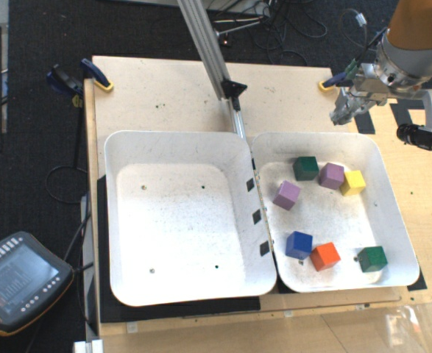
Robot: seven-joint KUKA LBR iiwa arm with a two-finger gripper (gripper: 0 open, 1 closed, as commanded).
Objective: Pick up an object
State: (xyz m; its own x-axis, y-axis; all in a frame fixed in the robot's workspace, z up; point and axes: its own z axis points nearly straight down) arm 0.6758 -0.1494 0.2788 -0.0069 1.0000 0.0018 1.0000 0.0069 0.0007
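Gripper [346, 112] above the tabletop [171, 94] beyond the right bin's [392, 219] far edge, holding nothing, state of fingers cannot be told, right bin holds seven cubes: dark green [305, 168], two purple [332, 176] [288, 194], yellow [353, 182], blue [299, 244], orange [324, 256], green [372, 258], left bin [127, 197] beside it.

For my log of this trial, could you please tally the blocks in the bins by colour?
Green blocks: 2
Purple blocks: 2
Yellow block: 1
Blue block: 1
Orange block: 1
Total: 7, all in the right bin.
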